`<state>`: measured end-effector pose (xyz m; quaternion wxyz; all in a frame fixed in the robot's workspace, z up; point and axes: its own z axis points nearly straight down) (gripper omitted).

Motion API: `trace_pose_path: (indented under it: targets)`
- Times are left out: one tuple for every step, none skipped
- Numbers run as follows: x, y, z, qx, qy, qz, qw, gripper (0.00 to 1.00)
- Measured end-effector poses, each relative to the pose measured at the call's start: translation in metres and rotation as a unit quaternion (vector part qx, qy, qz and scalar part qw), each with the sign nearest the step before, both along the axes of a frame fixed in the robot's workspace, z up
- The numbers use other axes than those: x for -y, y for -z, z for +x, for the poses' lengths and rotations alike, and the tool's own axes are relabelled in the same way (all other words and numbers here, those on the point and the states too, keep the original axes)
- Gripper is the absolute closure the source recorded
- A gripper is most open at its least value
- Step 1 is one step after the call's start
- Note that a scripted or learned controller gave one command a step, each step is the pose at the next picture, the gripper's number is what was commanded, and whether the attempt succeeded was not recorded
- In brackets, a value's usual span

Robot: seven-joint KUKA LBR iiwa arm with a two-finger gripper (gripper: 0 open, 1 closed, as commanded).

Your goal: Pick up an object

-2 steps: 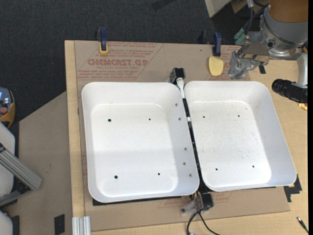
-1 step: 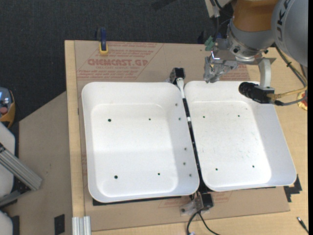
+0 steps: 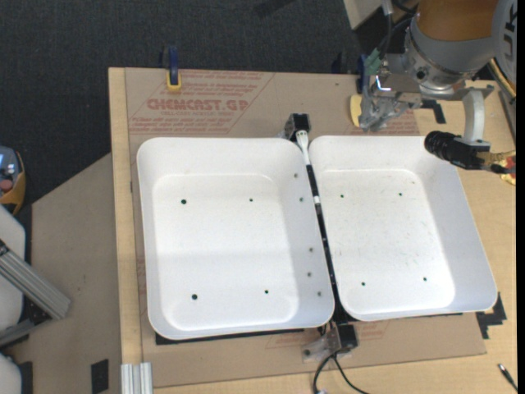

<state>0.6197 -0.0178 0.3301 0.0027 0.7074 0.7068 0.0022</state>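
Observation:
My gripper (image 3: 377, 115) hangs at the back right, above the brown board just past the far rim of the right bin (image 3: 469, 220). The grey arm with its orange band (image 3: 459, 11) rises from it toward the top right corner. A small pale yellow piece (image 3: 355, 110) shows just left of the gripper, and I cannot tell whether they touch. The left bin (image 3: 152, 220) lies well away from the gripper. Both bin floors show plain white with a few small dark dots.
A black clamp and rod (image 3: 299, 128) run along the seam between the bins. A black fitting (image 3: 449, 148) juts over the right bin's far right corner. A blue and yellow clamp (image 3: 172, 67) grips the board's back edge. Cables (image 3: 335, 345) sit at the front.

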Motion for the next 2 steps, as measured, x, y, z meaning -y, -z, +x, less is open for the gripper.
trace_pose_path:
  targets:
    - [0.027, -0.015, -0.019, -0.002, 0.001, -0.0005, 1.0, 1.0]
    - [-0.013, 0.063, 0.013, -0.008, -0.002, 0.0012, 1.0, 1.0]
